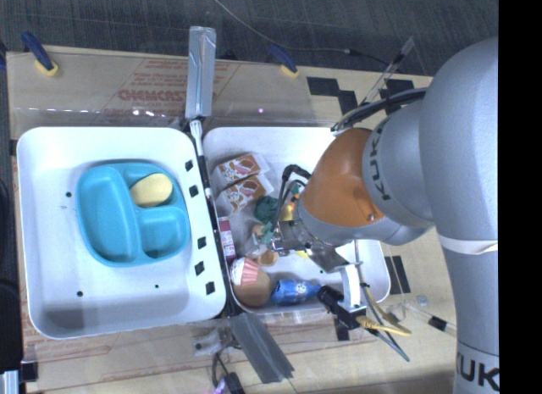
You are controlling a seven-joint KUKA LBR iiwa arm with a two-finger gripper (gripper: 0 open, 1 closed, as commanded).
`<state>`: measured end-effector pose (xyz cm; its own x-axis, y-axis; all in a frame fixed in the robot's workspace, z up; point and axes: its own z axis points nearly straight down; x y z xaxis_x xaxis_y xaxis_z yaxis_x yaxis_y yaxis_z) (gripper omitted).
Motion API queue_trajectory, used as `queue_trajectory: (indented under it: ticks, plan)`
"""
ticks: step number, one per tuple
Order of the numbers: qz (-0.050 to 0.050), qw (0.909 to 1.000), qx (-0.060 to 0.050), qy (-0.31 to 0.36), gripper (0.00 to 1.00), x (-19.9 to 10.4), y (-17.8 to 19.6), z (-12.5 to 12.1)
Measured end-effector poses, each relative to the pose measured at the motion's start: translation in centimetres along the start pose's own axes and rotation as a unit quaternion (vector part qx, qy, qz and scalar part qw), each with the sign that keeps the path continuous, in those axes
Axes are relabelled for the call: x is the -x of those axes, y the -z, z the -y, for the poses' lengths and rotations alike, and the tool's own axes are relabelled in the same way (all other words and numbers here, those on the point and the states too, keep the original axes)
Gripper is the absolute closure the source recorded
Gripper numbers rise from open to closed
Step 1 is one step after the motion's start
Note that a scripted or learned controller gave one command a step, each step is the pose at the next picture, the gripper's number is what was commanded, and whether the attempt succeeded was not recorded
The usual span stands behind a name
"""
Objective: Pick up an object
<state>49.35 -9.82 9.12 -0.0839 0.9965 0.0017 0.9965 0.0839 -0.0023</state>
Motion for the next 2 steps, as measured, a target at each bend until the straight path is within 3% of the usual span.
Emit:
queue_trajectory:
  ticks: [1, 2]
  plan:
    - [0.0, 1.0, 0.0, 0.002, 1.0, 0.0, 1.0, 0.0]
    - [0.0, 0.9931, 0.003, -0.117, 1.0, -2.8, 14.9, -4.9]
